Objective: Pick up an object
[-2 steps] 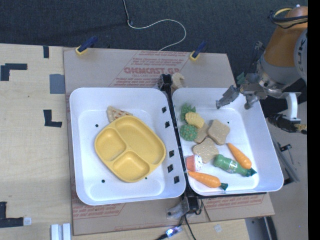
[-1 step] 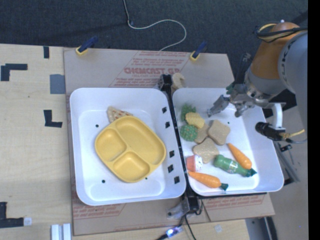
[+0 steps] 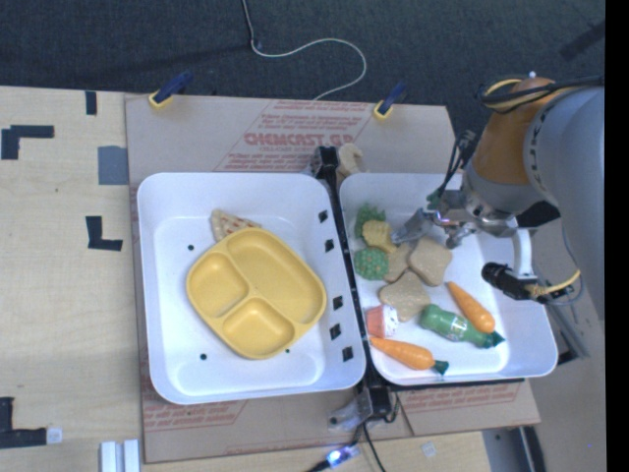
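trouble could come from how tight the toys are packed in the right white bin [image 3: 536, 362]. going left to right: the left white bin [image 3: 157, 264] holds a yellow plastic tray with three dips [image 3: 256, 291], and a tan waffle-looking slice [image 3: 228, 224] peeks out from under the tray at its 11 o'clock. none of that is near the pincer.

in the right bin, a yellow and green toy corn [image 3: 374, 232] sits over a round green bumpy toy [image 3: 371, 263]. next come two tan toy bread slices, the lower bread slice [image 3: 403, 291] and the upper bread slice [image 3: 429, 259], which touch each other. below them lie a small red and white block [image 3: 379, 320], an orange toy carrot with a green tip [image 3: 403, 353], a green toy bottle [image 3: 452, 324] and a second orange carrot [image 3: 473, 307].

the grey two-finger pincer [image 3: 425, 224] hangs over the top of this pile, and its fingers look spread apart with nothing between them. the upper bread slice is the closest thing, just under it at about 6 o'clock, and the corn is near at 9 o'clock.

i think a finger could land on top of the flat bread and just push it, or catch the corn too. the bread is thin and flat, so it may slip out.
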Robot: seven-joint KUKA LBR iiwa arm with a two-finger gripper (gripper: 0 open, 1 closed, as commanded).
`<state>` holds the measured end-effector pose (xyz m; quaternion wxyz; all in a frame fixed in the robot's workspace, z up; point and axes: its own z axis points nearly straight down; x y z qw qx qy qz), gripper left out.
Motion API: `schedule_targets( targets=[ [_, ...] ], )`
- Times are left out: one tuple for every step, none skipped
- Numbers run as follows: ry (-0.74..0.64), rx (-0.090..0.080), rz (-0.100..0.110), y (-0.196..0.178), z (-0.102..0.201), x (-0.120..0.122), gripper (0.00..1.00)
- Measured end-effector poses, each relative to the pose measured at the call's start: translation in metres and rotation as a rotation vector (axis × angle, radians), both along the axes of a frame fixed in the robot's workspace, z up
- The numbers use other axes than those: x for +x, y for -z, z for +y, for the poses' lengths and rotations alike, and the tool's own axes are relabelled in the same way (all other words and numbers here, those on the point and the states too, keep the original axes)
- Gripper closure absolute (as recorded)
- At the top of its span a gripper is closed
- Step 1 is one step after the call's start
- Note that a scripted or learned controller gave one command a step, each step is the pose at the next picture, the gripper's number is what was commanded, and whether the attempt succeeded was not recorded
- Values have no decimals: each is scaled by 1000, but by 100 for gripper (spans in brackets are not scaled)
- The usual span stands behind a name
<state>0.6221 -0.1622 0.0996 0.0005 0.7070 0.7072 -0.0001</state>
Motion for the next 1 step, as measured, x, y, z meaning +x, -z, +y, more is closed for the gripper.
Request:
schedule_targets(
  targets=[
    [-2,-2,-2,14,0,1,0]
  ],
)
